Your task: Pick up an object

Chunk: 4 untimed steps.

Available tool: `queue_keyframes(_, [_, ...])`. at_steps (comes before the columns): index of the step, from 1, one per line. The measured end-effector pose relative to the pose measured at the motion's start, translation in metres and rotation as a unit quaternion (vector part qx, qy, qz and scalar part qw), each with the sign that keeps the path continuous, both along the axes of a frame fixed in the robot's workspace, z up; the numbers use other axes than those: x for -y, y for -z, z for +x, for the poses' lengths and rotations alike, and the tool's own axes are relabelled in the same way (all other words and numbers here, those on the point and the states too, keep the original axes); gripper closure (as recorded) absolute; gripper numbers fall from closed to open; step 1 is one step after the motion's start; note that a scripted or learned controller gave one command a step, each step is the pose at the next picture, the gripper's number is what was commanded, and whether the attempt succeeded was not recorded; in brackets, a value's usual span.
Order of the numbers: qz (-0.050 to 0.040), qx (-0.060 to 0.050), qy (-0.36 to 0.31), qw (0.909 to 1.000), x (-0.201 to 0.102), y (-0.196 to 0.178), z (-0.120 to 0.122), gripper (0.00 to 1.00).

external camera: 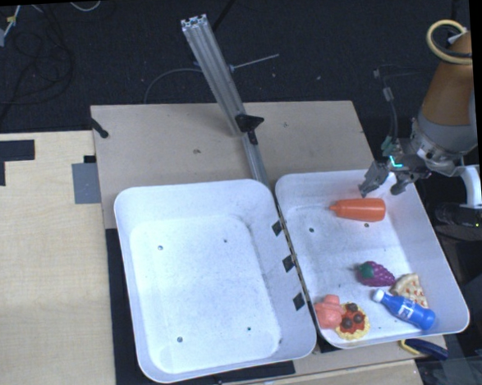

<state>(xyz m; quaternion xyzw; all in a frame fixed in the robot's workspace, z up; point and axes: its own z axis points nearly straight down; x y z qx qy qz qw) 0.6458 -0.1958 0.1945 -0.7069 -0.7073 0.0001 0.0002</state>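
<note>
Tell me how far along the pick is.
Nothing looks picked yet. The carrot, grapes, bottle and other toys lie in the right bin. The gripper hangs open above the carrot's right end, holding nothing. Left: descend, close, lift.

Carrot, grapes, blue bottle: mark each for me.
carrot (pixel 359 210), camera view, middle of its orange body
grapes (pixel 376 273), camera view, centre of the purple bunch
blue bottle (pixel 407 309), camera view, mid-body near the label
</note>
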Motion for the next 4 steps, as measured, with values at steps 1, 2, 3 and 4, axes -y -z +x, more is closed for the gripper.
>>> queue_keyframes(1, [0.0000, 0.000, 0.000, 1.0000, 0.000, 0.000, 0.000, 0.00])
queue_keyframes(2, [0.0004, -0.002, 0.000, 1.0000, 0.001, 0.054, 0.009, 0.00])
queue_keyframes(3, [-0.0010, 0.003, 0.000, 1.0000, 0.002, 0.073, 0.011, 0.00])
queue_keyframes(4, [-0.0016, 0.005, 0.000, 1.0000, 0.003, 0.061, 0.011, 1.00])
